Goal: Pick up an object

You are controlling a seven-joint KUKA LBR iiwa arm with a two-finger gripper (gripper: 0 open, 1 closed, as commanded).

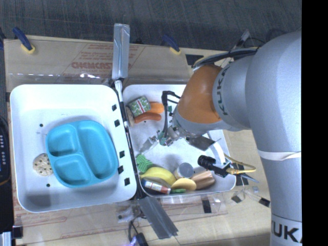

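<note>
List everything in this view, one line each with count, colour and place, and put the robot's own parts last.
bins: 2, white, side by side on the bench
divided plate: 1, light blue, in the left bin
cookie: 1, tan, left bin, at the plate's left edge
small carton: 1, green and white, right bin, top left corner
sausage-like item: 1, orange-red, just below the carton
banana: 1, yellow, right bin, near the bottom edge
other small items: several, mixed colours, bottom of the right bin; too cluttered to name
clamps: 2, blue and yellow, on the bench's top edge
arm: 1, grey with an orange band, reaching in from the right
gripper: 1, dark, low over the right bin
</note>
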